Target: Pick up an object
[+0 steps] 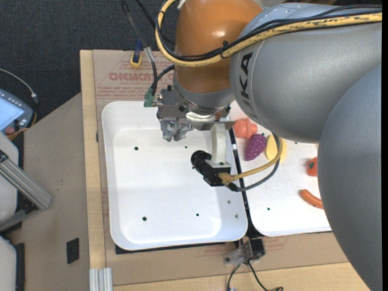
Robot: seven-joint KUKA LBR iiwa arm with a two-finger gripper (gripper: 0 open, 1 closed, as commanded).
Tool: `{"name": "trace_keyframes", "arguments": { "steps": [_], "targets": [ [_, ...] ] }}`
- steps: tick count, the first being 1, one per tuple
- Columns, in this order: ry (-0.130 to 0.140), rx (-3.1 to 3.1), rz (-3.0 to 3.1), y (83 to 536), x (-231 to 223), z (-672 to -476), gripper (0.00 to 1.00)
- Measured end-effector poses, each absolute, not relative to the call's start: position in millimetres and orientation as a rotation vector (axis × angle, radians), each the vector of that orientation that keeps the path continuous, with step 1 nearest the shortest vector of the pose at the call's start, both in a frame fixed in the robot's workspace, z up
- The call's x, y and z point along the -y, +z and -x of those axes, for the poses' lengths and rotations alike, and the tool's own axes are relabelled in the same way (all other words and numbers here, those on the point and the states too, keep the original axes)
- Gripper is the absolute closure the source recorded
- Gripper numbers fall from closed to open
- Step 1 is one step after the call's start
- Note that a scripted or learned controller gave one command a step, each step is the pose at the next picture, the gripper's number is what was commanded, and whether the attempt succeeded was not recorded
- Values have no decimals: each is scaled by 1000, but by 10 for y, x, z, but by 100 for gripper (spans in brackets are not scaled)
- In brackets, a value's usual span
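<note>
Gripper (174, 130) sits over the left bin (121, 180), near its far edge, a bit right of middle. Fingers are small grey stubs seen from above, too crowded to read; can't tell if open or closed, and nothing is visible between them. Arm (315, 96) comes in from the right, big grey link covering the upper right, orange band (209, 35) right above the wrist. Yellow cable (260, 29) loops around the orange part and runs along the arm; a second yellow cable drops past the bins' shared edge.

Black clamp-like part (206, 167) hangs below the wrist over the left bin's right side, close to the divide between bins. Left bin floor near the gripper is plain white with a few dark dots.

Objects are all in the right bin (285, 223): purple grapes (256, 146) near its left edge, pink item (244, 128) just beyond them toward the far edge, touching or nearly so. Orange carrot-like piece (311, 197) lies further right, partly under the arm. Red-orange bit (312, 167) sits just beyond it, mostly hidden by the arm. Gripper is well apart from all of these.

Cardboard sheet (115, 71) lies under both bins, printed red lettering along its far edge.
</note>
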State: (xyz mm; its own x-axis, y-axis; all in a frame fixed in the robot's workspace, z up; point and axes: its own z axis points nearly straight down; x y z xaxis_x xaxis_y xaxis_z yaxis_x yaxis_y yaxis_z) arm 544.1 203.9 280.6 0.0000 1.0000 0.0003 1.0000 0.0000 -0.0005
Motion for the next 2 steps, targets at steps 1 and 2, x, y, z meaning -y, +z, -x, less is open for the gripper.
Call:
{"name": "trace_keyframes", "arguments": {
  "steps": [1,2],
  "targets": [
    [-2,2222,2221,2906,-2044,-5443,100],
    [-4,2224,2221,3006,-2049,-5446,100]
  ]
}}
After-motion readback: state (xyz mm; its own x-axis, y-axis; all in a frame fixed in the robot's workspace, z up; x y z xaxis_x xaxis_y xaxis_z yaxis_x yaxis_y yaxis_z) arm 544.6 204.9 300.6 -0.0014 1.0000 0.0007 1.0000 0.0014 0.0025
